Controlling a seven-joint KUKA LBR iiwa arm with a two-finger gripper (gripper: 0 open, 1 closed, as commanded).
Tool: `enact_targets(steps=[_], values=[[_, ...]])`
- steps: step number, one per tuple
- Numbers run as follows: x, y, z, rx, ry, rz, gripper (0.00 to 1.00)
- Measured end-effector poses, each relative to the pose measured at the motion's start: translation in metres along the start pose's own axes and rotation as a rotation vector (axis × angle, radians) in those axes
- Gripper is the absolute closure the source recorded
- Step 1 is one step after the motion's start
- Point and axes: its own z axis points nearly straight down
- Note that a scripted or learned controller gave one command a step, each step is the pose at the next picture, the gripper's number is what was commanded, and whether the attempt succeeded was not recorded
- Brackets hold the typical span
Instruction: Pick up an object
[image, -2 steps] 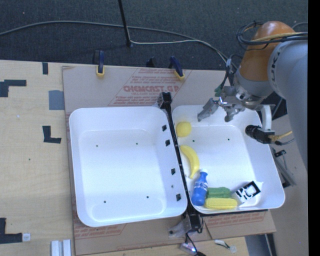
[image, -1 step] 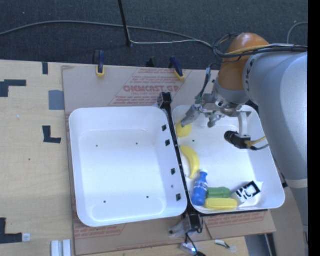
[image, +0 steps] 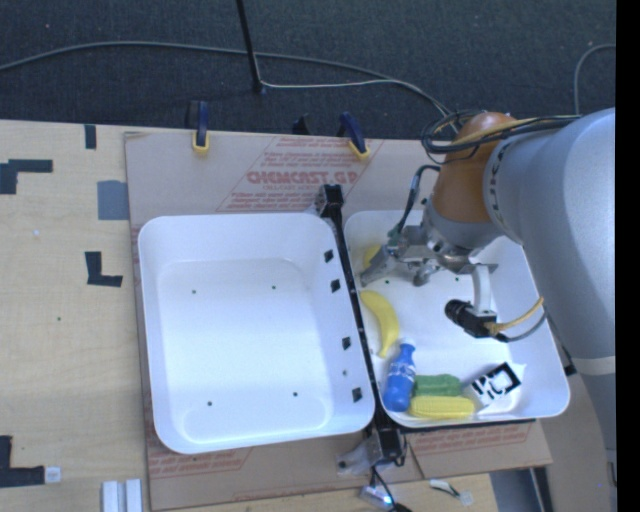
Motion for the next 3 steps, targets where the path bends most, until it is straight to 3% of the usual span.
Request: enact_targets(steps=[1, 2, 3], values=[[-0.005, 0.034, -0.018, -0.004, 0.0, -0.001, 0.0], [0.003, 0.008, -0.001, -0.001, 0.0, 0.0, 0.0], [0.003, 0.009, -0.011, -0.002, 0.0, 0.0, 1.0]])
